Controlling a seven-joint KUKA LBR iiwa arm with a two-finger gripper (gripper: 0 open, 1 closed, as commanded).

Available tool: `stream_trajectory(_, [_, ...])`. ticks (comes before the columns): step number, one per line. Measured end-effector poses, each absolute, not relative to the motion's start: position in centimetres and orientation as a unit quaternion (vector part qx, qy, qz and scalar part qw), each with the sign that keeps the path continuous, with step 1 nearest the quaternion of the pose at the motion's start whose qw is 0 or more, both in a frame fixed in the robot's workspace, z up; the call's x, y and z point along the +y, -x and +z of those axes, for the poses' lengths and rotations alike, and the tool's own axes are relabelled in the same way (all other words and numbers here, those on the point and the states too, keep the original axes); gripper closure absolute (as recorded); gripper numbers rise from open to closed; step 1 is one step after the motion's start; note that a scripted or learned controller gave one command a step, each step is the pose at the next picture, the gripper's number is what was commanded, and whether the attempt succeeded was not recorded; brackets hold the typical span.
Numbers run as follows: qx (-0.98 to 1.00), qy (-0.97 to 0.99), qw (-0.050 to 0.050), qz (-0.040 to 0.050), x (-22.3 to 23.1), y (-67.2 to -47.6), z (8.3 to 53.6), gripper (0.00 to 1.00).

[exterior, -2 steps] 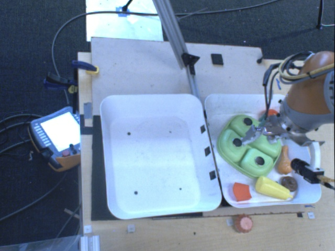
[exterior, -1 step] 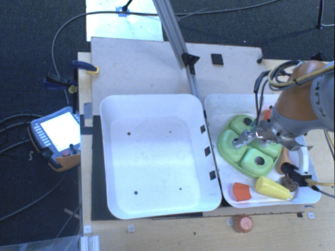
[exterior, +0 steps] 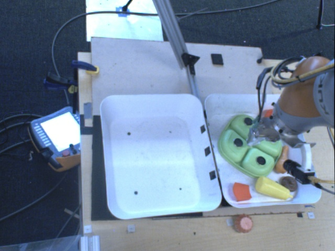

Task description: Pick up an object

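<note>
A handheld control pendant point(exterior: 56, 136) lies off the bench at nine o'clock. The left bin point(exterior: 112, 109) shows its bare white floor. The right bin point(exterior: 213, 106) holds a green moulded tray point(exterior: 235, 143) at its centre, an orange block point(exterior: 241, 191) at six o'clock, and a yellow cone-shaped piece point(exterior: 272, 188) and a brown round piece point(exterior: 287, 182) at five o'clock. The gripper point(exterior: 257, 135) sits over the green tray's three o'clock side; whether it grips anything cannot be told.
</note>
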State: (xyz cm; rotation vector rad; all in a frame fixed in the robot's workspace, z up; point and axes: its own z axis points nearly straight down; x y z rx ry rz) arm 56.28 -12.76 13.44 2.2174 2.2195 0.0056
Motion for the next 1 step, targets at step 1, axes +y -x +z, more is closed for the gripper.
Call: stream_trajectory(1, [0.707,-0.707,0.002,0.0012,-13.20,-55.76,18.08,1.00])
